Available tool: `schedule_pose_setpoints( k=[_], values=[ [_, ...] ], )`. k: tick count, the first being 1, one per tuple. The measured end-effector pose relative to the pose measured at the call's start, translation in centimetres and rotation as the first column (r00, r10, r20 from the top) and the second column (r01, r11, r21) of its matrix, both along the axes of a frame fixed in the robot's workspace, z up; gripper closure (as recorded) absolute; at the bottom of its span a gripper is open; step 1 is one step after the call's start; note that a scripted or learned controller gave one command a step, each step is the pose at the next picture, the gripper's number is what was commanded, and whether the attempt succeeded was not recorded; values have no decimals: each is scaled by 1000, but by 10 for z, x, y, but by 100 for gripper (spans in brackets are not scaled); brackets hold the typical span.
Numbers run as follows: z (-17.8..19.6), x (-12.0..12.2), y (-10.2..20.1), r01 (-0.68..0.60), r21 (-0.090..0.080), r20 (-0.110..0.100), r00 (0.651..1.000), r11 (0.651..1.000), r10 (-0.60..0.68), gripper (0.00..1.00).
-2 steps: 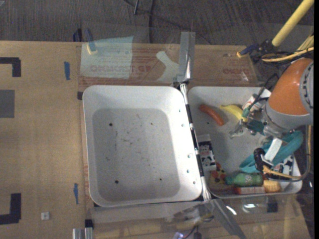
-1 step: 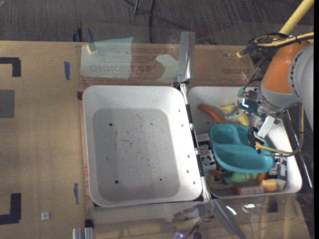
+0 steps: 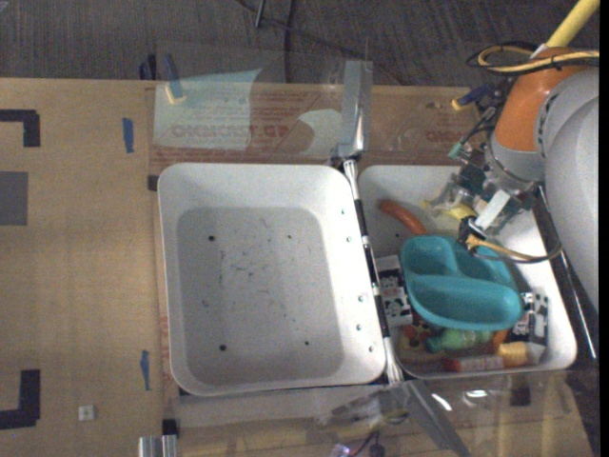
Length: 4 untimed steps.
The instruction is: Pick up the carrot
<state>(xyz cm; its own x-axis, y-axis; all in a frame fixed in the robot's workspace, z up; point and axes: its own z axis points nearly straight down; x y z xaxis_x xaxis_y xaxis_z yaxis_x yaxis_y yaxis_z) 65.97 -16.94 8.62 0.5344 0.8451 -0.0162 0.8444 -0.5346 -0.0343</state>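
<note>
Camera view, one entry. Bench: tan board surface bearing two shallow white bins side by side. Left bin: white walls, grey scuffed floor with a few dark specks. Right bin: white, crowded along its near side. Arm: grey, with an orange band above the wrist, entering from the right of the view over the far part of the right bin. Gripper: at the arm's lower end, a cluster of metal parts and cables, poised over the far middle of the right bin; whether the fingers are spread or pressed together cannot be told, as the tips are lost in clutter. Carrot: orange, elongated, lying on the right bin's floor just to the left of the gripper, near the bin's far left corner, running at a slant toward the gripper; contact between the two cannot be made out. Teal divided dish: just on the near side of the gripper, tilted, resting over other items. Mixed small items: red, green, orange and yellow pieces, packed under and in front of the dish along the bin's near wall. Clear plastic sheet: lying on the bench beyond the left bin, well to the left of the gripper.
</note>
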Motion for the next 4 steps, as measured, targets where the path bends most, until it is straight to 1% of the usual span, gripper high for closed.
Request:
schedule_pose_setpoints(
  k=[1, 2, 3, 4],
  values=[
    [2, -12, 35, -3, -8, 33, 999, 1000, 3, 0],
    [7, -43, 41, -56, -5, 40, 998, 998, 56, 0],
    [3, -41, 33, 140, -3, 50, 989, 990, -139, 0],
    [70, -50, 15, 255, -5, 38, 966, 967, -255, 0]
  ],
)
